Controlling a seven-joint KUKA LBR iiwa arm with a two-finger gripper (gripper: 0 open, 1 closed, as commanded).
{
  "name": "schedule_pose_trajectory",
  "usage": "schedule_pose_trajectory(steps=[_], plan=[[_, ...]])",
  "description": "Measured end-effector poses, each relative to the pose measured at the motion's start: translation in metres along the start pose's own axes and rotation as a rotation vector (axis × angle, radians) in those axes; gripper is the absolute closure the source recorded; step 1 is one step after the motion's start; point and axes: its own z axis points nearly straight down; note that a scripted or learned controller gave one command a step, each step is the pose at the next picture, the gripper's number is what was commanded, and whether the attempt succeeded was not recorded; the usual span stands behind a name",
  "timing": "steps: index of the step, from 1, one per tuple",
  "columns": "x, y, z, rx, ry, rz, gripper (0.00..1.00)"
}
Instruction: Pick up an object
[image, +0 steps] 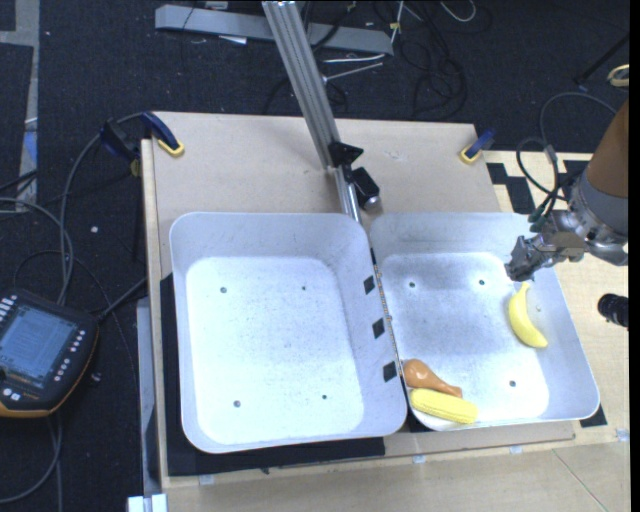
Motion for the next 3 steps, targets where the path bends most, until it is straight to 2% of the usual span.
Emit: schedule_pose_trajectory(steps=[1,3], plan=[[0.047,-0.013,0.004,0.002,0.001,-0.003,1.0],[0.148,-0.021,-0.013,0.001,0.002,-0.004,1.0]])
